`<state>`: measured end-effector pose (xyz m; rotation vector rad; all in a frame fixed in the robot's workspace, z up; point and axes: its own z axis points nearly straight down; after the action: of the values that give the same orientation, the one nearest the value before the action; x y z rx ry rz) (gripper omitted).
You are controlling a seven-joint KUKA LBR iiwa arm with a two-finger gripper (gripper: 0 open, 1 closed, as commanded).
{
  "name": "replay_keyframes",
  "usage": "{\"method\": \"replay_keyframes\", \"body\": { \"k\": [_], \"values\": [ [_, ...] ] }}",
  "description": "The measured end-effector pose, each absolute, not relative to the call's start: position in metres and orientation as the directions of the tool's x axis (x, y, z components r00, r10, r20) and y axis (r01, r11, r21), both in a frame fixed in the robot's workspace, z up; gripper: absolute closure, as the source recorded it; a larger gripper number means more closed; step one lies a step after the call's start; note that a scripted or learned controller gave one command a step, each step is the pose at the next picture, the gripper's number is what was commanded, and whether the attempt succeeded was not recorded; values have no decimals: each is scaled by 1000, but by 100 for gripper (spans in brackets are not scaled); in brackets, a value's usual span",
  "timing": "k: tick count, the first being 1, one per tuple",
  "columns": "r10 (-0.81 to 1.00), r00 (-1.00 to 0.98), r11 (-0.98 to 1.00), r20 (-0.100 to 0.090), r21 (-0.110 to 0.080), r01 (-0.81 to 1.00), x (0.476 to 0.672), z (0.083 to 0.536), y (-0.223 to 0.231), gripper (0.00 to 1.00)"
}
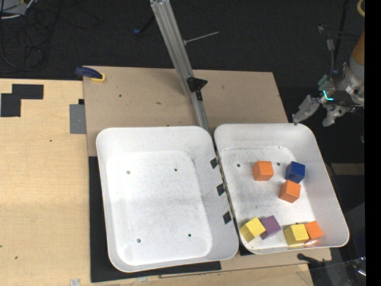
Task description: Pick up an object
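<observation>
The right bin (256,137) holds several small blocks: an orange one (262,170), a blue one (295,171), another orange one (290,191), a yellow one (253,228), a purple one (271,224), and a yellow (295,234) and orange (313,230) pair at the front right. My gripper (317,111) hangs high beyond the bin's far right corner, off past its rim. Its two fingers are spread apart with nothing between them.
The left bin (113,145) sits beside the right one, joined by black clips (220,189). A slanted metal rail (178,52) rises behind the bins. A blue-and-yellow clamp (90,73) lies at the bench's far left corner.
</observation>
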<state>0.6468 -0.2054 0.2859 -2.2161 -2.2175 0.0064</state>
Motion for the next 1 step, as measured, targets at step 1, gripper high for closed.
{"method": "replay_keyframes", "body": {
  "k": [1],
  "values": [
    [1000,-5,5,0,-3,1000,648,289,-205,0]
  ]
}}
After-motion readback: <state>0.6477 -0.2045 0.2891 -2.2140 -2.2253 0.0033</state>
